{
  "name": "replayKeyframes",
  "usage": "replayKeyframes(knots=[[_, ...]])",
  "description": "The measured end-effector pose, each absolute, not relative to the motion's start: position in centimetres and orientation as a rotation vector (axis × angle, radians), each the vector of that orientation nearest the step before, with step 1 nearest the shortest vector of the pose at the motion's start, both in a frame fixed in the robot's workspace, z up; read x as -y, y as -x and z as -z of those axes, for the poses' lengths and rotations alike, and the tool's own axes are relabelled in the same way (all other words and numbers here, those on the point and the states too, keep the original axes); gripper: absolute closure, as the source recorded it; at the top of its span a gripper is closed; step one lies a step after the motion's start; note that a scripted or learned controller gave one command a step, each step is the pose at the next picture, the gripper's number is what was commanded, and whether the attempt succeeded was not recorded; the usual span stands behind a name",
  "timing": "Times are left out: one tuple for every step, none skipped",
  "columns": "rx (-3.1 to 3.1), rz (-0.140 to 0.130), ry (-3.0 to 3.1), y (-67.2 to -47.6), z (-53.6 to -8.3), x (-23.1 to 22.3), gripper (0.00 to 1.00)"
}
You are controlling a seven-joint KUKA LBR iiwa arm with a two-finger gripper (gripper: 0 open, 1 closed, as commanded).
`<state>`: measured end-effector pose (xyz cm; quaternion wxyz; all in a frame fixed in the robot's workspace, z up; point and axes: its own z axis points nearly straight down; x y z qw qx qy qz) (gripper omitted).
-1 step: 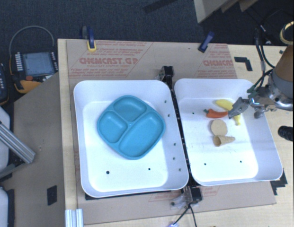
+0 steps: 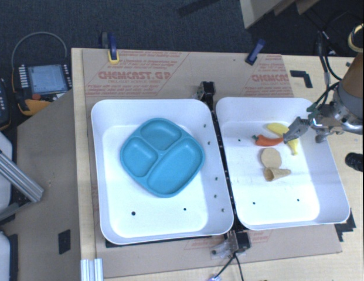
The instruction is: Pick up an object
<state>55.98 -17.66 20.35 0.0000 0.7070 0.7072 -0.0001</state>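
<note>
On the near side, my bench (image 2: 82,157) of pale board carries two white bins. The left bin (image 2: 111,215) holds a blue divided plate (image 2: 162,156). In the right bin (image 2: 287,212) lie a tan cone (image 2: 276,173), a beige disc (image 2: 271,157), an orange carrot (image 2: 267,140) and a yellow banana (image 2: 277,128). My gripper (image 2: 294,131) hangs beside the banana; how far it is open I cannot tell. Beyond lies dark carpet (image 2: 140,10).

One fixed camera looks down at a slant on both white bins (image 2: 105,157), arm (image 2: 351,92) entering from right
</note>
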Motion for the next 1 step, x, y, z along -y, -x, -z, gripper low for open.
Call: replayKeyframes(knots=[[-2.225, 0.004, -2.225, -55.56, -16.00, 17.34, 0.00]])
